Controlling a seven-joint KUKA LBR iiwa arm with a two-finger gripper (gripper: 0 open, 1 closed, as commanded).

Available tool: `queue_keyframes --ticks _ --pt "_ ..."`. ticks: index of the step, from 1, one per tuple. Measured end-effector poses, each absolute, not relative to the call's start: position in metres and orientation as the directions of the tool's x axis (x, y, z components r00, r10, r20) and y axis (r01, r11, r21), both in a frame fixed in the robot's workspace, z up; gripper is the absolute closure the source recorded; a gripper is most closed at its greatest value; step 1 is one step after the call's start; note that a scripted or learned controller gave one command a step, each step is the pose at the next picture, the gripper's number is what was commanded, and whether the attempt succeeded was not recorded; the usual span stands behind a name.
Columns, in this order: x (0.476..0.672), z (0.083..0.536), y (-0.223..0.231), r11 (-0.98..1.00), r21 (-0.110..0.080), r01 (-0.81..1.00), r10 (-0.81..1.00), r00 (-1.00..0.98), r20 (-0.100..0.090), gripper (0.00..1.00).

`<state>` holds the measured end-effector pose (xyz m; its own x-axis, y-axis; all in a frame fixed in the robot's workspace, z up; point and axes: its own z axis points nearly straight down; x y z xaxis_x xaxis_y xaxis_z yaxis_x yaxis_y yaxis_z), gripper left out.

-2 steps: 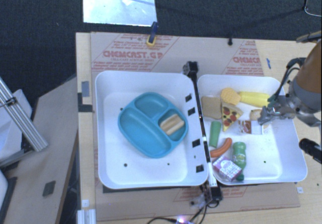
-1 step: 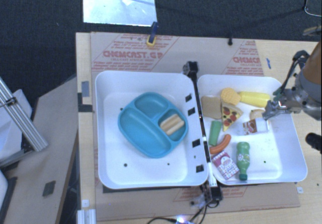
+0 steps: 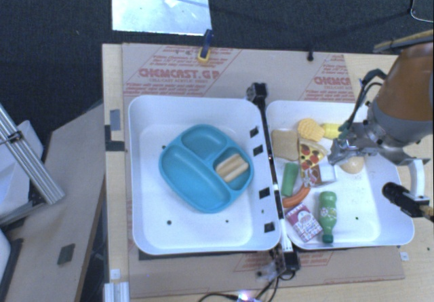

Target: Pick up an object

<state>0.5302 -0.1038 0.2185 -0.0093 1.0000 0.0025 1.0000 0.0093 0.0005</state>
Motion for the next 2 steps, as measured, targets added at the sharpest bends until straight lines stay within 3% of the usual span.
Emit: queue_keyframes --ticks 2 --pt "0.533 0.227 0.015 0.011 0.002 1.000 1.000 -0.011 0.003 1.00"
